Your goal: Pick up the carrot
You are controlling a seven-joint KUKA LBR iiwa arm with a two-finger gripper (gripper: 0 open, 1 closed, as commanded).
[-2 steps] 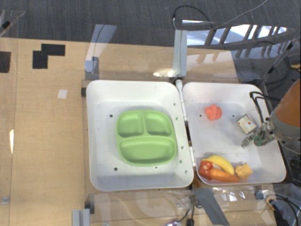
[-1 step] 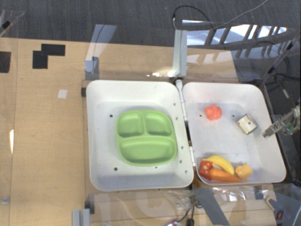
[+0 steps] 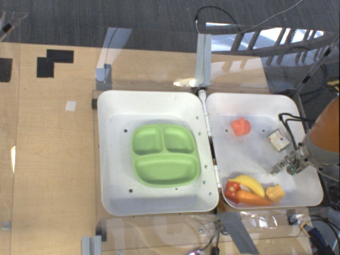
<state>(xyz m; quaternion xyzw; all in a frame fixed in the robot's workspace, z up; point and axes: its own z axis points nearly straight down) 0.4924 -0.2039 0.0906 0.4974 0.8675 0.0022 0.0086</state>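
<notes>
carrot (image 3: 253, 197): orange, lying on its side along the near wall of the right bin, down in the near-left corner. Nothing's gripping it.

red thing (image 3: 231, 188): touching the carrot's left end, tucked right into that corner. Looks like a pepper or tomato, honestly can't say which.

banana (image 3: 250, 184): yellow, curved, sitting just behind the carrot and touching it, also leaning on the red thing.

corn (image 3: 274, 192): little yellow cob piece at the carrot's right end, pretty much touching it.

gripper (image 3: 287, 165): off to the right of the carrot and a bit further back, up past the corn, clear of the whole pile. It's a small dark tangle at this angle, so I can't tell if the claw is wide or narrow. Nothing visible between its tips anyway.

arm (image 3: 325, 134): comes in from the right edge, orange band showing, well to the right of the carrot.

white block (image 3: 278, 139): small square thing with a mark on it, further back from the carrot, just behind the gripper.

pink thing (image 3: 241, 126): small reddish-pink lump, well behind the carrot towards the far side of the bin, sitting by itself.

right bin (image 3: 303, 195): white, shallow, holds the carrot and all of the above.

left bin (image 3: 114, 158): to the left of the carrot, over the divider, touching the right bin.

green plate (image 3: 164, 154): three-section plate in the middle of the left bin, well apart from the carrot.
</notes>
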